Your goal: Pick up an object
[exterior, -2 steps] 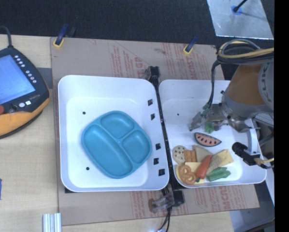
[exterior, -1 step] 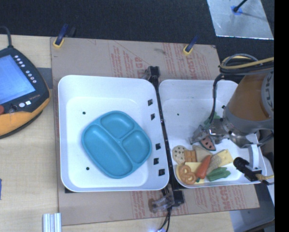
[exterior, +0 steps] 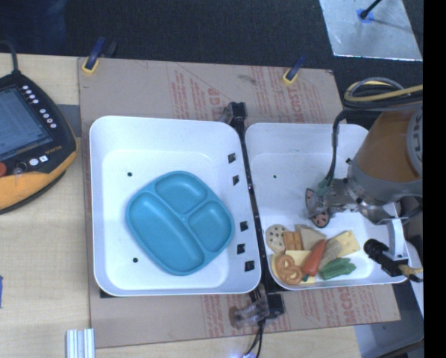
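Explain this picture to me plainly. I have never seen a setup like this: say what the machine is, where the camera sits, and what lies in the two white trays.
One camera looks down at a slant on a bench. The grey and orange machine at the right is a robot arm; its gripper reaches into the right bin, just above a pile of toy food: crackers, a carrot, something green. I cannot see anything held in it. The left bin holds a blue divided plate. The device at the far left is a control tablet.

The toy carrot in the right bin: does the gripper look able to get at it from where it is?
Probably yes. The carrot lies on top of the food pile in the right bin, uncovered, and the gripper hangs just above and behind it. Crackers and a green piece crowd its sides, so a clean grasp looks uncertain.
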`<action>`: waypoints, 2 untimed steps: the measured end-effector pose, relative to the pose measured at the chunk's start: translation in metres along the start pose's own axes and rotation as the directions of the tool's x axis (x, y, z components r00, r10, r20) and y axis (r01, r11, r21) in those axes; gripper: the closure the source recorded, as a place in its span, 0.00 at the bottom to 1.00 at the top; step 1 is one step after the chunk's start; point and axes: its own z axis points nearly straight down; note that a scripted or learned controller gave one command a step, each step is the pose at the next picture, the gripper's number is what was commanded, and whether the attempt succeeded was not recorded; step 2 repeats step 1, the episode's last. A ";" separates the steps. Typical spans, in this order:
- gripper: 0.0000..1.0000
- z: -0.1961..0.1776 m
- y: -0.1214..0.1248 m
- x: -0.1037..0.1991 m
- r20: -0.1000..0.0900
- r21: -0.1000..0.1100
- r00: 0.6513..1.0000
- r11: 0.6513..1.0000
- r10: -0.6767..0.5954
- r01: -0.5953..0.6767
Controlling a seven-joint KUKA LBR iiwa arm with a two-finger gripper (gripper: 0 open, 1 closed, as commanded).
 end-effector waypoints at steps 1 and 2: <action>1.00 -0.095 0.015 0.088 -0.004 -0.012 1.000 1.000 -0.008 0.008; 1.00 -0.095 0.015 0.088 -0.004 -0.012 1.000 1.000 -0.008 0.008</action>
